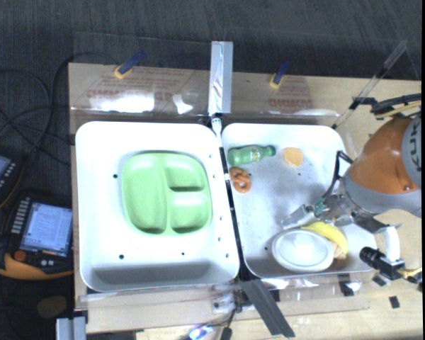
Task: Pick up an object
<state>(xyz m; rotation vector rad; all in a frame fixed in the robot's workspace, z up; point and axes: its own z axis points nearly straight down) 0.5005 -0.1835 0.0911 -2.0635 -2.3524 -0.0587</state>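
Poised low in the right bin [319, 137], gripper [313, 211] with finger state impossible to tell, banana [327, 234] just below-right of it, long axis slanting toward the white bowl [302, 250].

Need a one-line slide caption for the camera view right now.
Gripper low in the right bin near a banana and white bowl; green divided tray in the left bin.

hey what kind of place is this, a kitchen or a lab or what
Probably a robotics lab test bench, not a kitchen: a grey and orange robot arm over two shallow white plastic bins, toy-like food such as a yellow banana, and a handheld control pendant.
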